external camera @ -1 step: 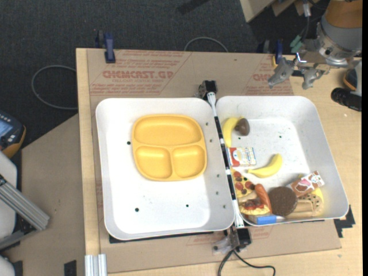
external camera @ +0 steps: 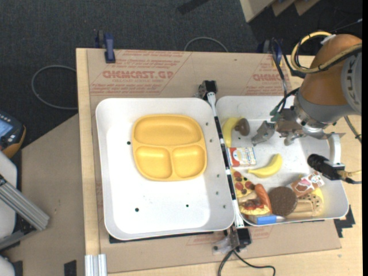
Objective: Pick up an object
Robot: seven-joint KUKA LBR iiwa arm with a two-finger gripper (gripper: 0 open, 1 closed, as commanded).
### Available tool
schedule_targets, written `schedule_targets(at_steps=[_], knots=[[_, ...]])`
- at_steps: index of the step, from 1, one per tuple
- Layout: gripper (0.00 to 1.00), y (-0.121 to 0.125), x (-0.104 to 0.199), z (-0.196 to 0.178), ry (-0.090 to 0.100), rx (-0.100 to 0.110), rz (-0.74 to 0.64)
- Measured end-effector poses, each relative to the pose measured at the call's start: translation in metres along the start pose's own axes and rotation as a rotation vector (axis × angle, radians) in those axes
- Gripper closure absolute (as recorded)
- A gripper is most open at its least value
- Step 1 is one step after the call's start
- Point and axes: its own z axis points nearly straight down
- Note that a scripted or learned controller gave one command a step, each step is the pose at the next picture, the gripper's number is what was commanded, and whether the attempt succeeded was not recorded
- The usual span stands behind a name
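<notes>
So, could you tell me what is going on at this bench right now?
A robot arm reaches in from the right over the right bin, which holds toy food, including a banana and a cookie. Its gripper hangs low near the bin's back. The left bin holds a yellow divided plate.

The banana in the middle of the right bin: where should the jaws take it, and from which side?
Probably straight down onto the thick middle of the banana, jaws closing across its narrow width. It lies flat and curved, ends tapering, so the midsection gives the surest hold. The small carton sits close on its left, so keep toward the right half.
</notes>
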Motion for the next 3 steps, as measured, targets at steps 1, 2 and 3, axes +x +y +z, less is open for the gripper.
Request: schedule_targets(at_steps=[1, 2, 3], knots=[[0.0, -0.04, -0.037, 0.064, -0.003, -0.01, 0.003], [1.0, -0.036, -0.035, 0.049, -0.005, -0.022, -0.001], [1.0, -0.017, 0.048, -0.047, -0.003, -0.03, -0.012]])
